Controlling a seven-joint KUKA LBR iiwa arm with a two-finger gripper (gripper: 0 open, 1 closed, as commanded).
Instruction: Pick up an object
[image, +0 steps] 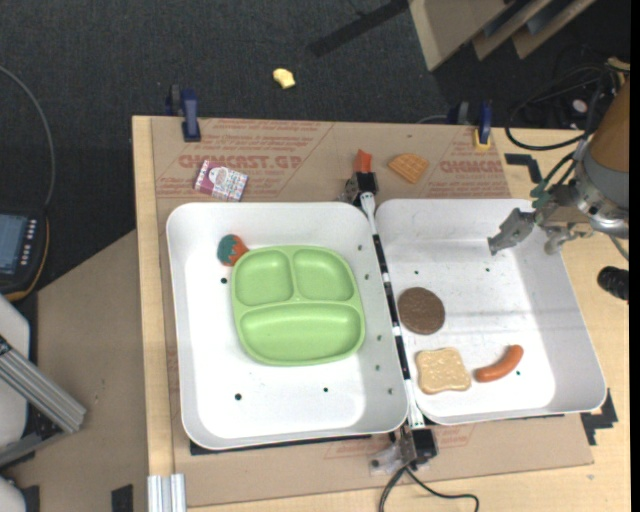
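Observation:
In the right bin (560, 300) lie a round brown patty (421, 310), a slice of toast (442, 370) and an orange-red sausage (497, 364). My gripper (528, 236) hangs over the bin's far right corner, well behind and to the right of the patty. Its two grey fingers (505, 235) are spread apart and open, and nothing sits between them. In the left bin (200, 370) a green divided plate (297, 303) rests, with a small red and teal object (232, 249) at its far left corner.
On the cardboard behind the bins lie a pink packet (220, 179) and a tan cracker (407, 167). A black and orange clamp (362, 178) stands where the bins meet. Blue clamps (187, 110) hold the board's back edge. A yellow piece (285, 77) lies on the floor.

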